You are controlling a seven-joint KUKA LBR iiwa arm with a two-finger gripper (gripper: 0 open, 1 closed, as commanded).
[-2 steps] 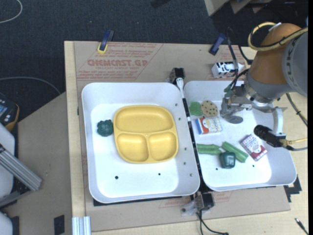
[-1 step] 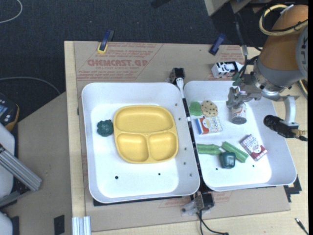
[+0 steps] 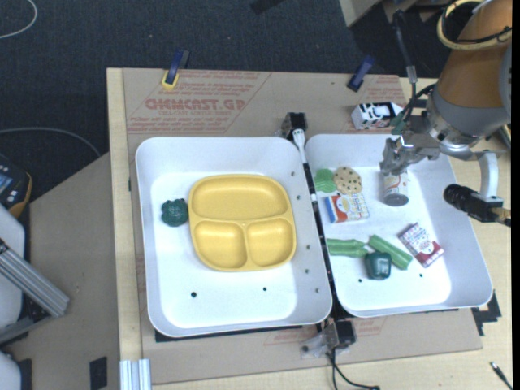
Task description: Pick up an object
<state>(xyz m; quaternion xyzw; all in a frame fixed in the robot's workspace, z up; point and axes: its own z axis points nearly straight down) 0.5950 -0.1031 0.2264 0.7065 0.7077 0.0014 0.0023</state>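
Note:
My gripper (image 3: 396,162) hangs over the back of the right bin (image 3: 467,258), just above a small grey and red can (image 3: 396,189) that stands upright under it. Left of the can lie a round cookie (image 3: 348,179), a light green piece (image 3: 325,179) and a red, white and blue packet (image 3: 344,209). Toward the front lie two green pods (image 3: 347,248) (image 3: 391,251), a dark teal block (image 3: 378,266) and a red and white packet (image 3: 421,244). The fingers are too small and dark to read.
The left bin (image 3: 162,283) holds a yellow divided plate (image 3: 242,220) and a dark green lump (image 3: 174,211) beside it. A black and white object (image 3: 377,114) sits on the cardboard behind the right bin. A black fitting (image 3: 474,201) projects over the right bin's right rim.

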